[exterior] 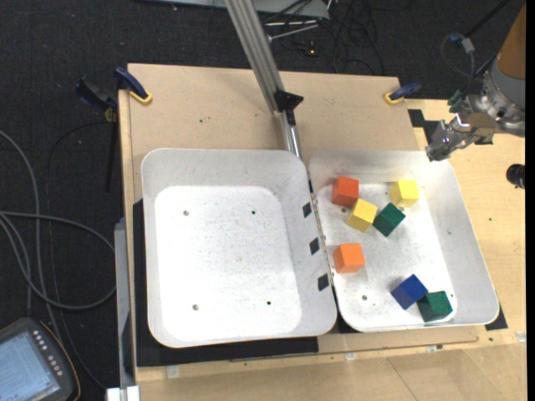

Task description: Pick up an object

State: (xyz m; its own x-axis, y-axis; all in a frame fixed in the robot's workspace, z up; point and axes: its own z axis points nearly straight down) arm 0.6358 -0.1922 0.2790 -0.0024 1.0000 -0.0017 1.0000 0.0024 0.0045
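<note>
The gripper (440, 146) hangs at the far right edge of the bench, above the back corner of the right bin (468, 249) and well apart from everything in it. No object is between it and the bin floor, so it carries nothing; whether it is released or clenched cannot be told at this size.

All candidate objects lie in the right bin — an orange cube (345, 191), a yellow cube (405, 192), a second yellow cube (363, 215) touching a green cube (389, 220), another orange cube (349, 257), and a blue cube (409, 291) against a second green cube (435, 306).

Judgement: the pick is not yet begun. Approach, descent, closure and lift all remain — the nearest target is the yellow cube at the back.
</note>
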